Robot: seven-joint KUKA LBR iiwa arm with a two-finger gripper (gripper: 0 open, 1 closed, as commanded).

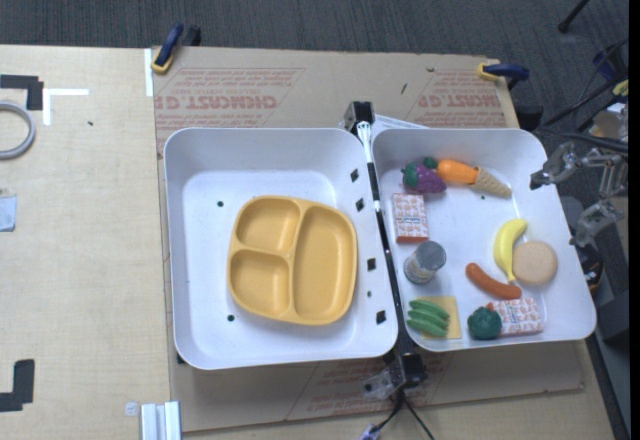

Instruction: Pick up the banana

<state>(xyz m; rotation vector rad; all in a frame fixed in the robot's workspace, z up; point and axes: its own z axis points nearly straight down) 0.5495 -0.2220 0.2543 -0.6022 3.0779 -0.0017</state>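
Observation:
The yellow banana [508, 246] lies in the right bin [455, 223], toward its right side, curved and running roughly top to bottom. Its right side touches a round tan bun [536, 263]. A red sausage [492, 281] lies just below its lower tip. Nothing covers the banana.
Also in the right bin are a carrot [458, 171], purple grapes [424, 177], a cone [491, 185], a red-and-white carton [409, 217], a tin can [426, 262], green pods [430, 317] and a packet [520, 313]. The left bin [200, 228] holds a yellow divided tray [294, 259]. Metal hardware [585, 168] stands beyond the right bin's rim.

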